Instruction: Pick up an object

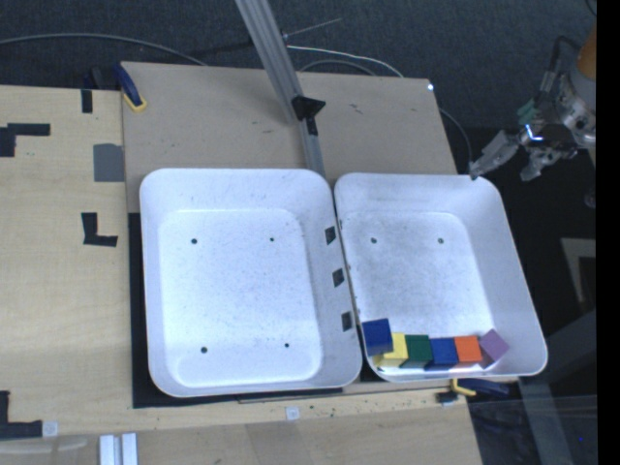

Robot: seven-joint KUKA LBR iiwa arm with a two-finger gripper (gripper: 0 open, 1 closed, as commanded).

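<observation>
The claw point(506, 159) is hanging spread and holding nothing beyond the right bin's point(504, 211) far corner, while the small blocks point(431, 347), probably light and rigid, are sitting well below it along the near wall, likely best pinched across flat sides.

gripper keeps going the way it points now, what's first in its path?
Likely the far right corner rim of the right bin. The gripper points down-left at it from just outside. Height above it is unclear.
</observation>
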